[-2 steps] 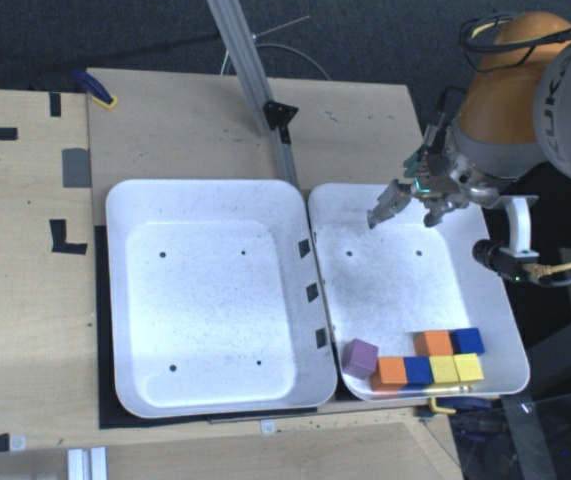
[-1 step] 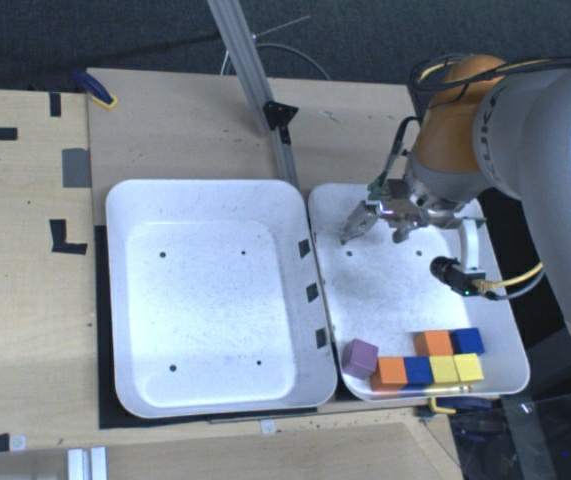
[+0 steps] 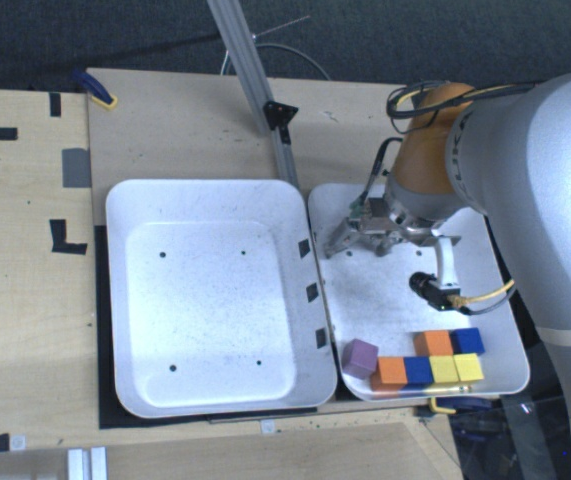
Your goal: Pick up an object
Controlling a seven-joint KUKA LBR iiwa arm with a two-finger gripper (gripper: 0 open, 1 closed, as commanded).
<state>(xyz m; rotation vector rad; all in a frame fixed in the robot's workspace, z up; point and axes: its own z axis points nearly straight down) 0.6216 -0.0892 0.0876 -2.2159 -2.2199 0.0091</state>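
- So, from my remote seat: the jaws [image 3: 350, 236] are over the upper left part of the right bin [image 3: 505, 368], near the wall it shares with the left bin [image 3: 115, 268].
- Can't tell if the jaws are apart or together — too dark and small from here.
- The blocks sit along the right bin's near edge, well apart from the jaws: purple block [image 3: 361, 356], orange block [image 3: 392, 370], blue block [image 3: 418, 370], two yellow blocks [image 3: 455, 369], plus another orange block [image 3: 432, 344] and another blue block [image 3: 467, 341] just behind.
- The wooden surface [image 3: 25, 298] has black tape marks [image 3: 61, 238].
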